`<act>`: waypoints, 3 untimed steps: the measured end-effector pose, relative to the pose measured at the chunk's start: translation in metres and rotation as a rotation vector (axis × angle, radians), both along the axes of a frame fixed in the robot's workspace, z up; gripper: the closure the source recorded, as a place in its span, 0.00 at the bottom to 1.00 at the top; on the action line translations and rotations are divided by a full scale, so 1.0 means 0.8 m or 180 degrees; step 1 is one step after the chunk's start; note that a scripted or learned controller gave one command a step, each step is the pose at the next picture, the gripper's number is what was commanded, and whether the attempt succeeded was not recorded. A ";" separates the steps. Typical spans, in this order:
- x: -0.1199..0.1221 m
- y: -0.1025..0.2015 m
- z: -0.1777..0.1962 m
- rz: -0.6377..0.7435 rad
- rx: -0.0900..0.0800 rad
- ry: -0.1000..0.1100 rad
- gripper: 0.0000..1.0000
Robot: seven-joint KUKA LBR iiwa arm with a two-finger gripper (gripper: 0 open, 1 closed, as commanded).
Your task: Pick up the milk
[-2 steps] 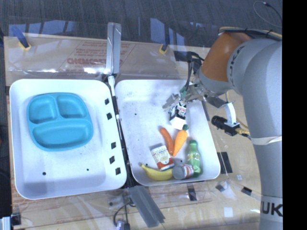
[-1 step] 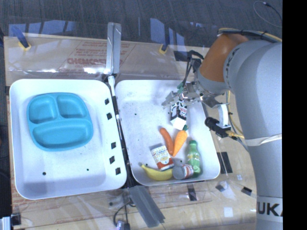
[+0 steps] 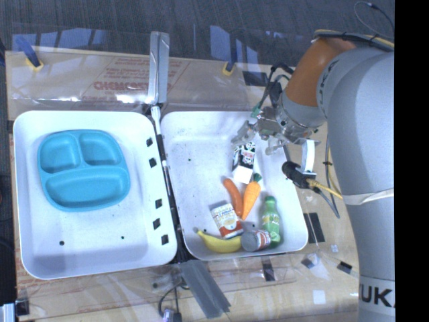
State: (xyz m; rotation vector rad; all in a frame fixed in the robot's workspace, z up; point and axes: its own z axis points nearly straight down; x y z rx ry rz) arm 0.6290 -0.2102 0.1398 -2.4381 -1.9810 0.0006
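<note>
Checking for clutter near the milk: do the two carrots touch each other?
Touching. The camera view shows the two carrots crossing and overlapping, just below the milk.

The milk carton print is too tiny to read from here. Top of it disappears under the gripper, so can't tell how those two meet. Banana partly tucked under the small box.

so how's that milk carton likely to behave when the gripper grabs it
The milk carton looks small and boxy, so it is probably light and unlikely to roll. Its flat sides should suit a pinch, though thin walls might dent. It lies close to the carrots, so a nudge from the gripper may slide it against them.
</note>
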 end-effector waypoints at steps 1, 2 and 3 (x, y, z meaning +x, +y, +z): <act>0.016 0.019 -0.059 0.0487 0.0002 0.0001 0.00; 0.017 0.021 -0.046 0.0508 0.0003 0.0005 1.00; 0.031 0.088 0.095 0.0029 0.0000 0.0004 1.00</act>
